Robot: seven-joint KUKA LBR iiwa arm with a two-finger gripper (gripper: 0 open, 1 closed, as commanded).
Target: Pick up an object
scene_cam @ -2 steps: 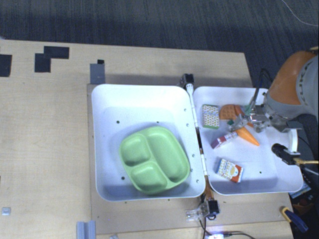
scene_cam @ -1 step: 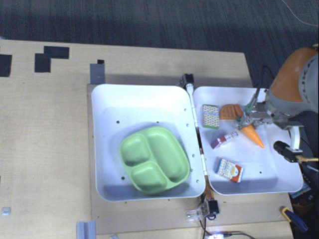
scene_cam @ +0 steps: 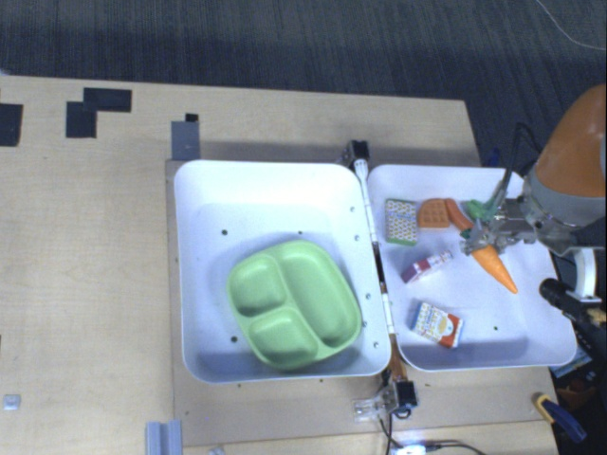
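My tool (scene_cam: 486,227) is down in the right bin (scene_cam: 531,349), over toward the right edge of the frame, sitting right at the thick green-topped end of the carrot (scene_cam: 497,264). The carrot runs from there down and to the right, tip pointing at the lower right. Honestly can't tell whether I'm actually pinching it or how my tool is set, it's just too small and dark to read.

Other stuff in that bin: an orange waffle-looking thing (scene_cam: 436,213) just left of my tool, a patterned card (scene_cam: 401,221) further left near the bin's upper left, a little bottle (scene_cam: 428,266) below those, and a small box (scene_cam: 436,323) toward the bottom. All of them lie apart from the carrot.

The left bin (scene_cam: 204,197) has a green divided plate (scene_cam: 294,302) in its lower middle. Both bins sit on the tan counter (scene_cam: 85,282).
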